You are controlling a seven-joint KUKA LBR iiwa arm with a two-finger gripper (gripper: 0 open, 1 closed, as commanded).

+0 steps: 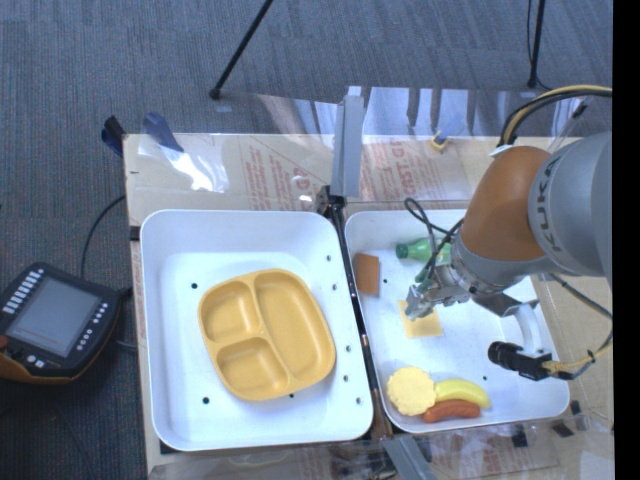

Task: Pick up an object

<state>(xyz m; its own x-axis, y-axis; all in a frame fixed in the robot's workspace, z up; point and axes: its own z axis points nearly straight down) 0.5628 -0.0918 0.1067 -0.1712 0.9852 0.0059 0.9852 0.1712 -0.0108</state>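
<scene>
While two white bins (160, 268) sit on bench w/ grey carpet (120, 48) around, pincer (425, 303) state unclear.

A yellow three-compartment plate (266, 334) lies in the middle of the left bin (160, 268). A teach pendant (55, 320) rests on the floor beyond the bench's left edge.

Both bins (165, 368) were plain white. The divided plate (266, 334) was uniform yellow-orange. The cheese slice (422, 323) was pale yellow; the cracker (367, 274) was brown-orange; the bottle (418, 250) was green. The ridged round piece (411, 390) was yellow, the banana (462, 392) brighter yellow, the sausage (452, 411) orange-red. The arm (530, 218) was grey with an orange band.
</scene>
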